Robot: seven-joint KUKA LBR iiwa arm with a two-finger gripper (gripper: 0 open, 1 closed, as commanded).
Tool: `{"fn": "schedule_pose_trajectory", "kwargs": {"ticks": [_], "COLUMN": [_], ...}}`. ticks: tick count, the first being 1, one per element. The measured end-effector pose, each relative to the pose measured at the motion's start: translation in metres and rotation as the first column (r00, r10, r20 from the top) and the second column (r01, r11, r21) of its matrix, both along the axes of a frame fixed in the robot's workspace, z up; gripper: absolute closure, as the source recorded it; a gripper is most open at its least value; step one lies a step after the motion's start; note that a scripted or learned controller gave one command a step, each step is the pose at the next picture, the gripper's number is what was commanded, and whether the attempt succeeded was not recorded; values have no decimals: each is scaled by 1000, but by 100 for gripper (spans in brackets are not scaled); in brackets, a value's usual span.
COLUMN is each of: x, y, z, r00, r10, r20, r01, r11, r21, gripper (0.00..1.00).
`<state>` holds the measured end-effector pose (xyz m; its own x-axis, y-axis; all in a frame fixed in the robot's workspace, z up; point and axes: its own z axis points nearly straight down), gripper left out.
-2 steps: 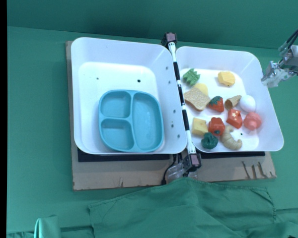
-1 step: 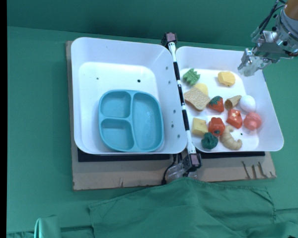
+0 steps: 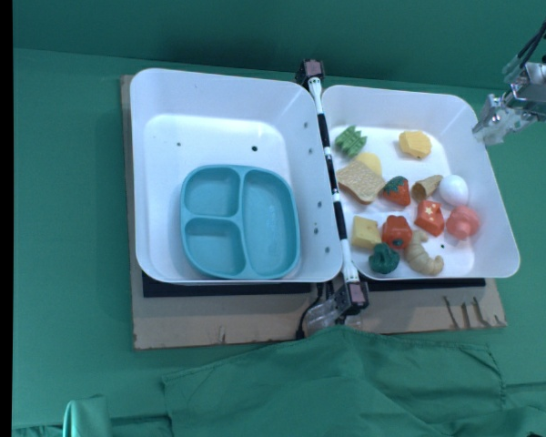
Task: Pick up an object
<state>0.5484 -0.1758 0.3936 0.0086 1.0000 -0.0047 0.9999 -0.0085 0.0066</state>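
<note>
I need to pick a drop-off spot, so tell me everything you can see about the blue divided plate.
The blue plate is a light teal tray, apparently plastic, with rounded corners and three compartments: two small ones on the left, one long one on the right. It lies flat, slightly turned, in the left bin, toward its near edge. Nothing lies in its compartments. It touches only the bin's floor.

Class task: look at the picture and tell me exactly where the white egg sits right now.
The white egg lies in the right-hand bin, toward its right side, between the tan cone piece on its left and the pink-red fruit just below it.
</note>
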Motion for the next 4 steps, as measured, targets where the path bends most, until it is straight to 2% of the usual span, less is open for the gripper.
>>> {"fn": "schedule_pose_trajectory", "kwargs": {"ticks": [1, 2, 3, 4], "x": [1, -41, 45, 124], "y": [3, -12, -11, -11], "z": [0, -1, -37, -103], "r00": [1000, 1000, 1000, 1000], "r10": [4, 2, 8, 9], "r20": [-1, -4, 1, 2], "r01": [-4, -2, -8, -9], "r11": [1000, 1000, 1000, 1000], "r21": [1, 3, 0, -1], "gripper": [0, 0, 0, 0]}}
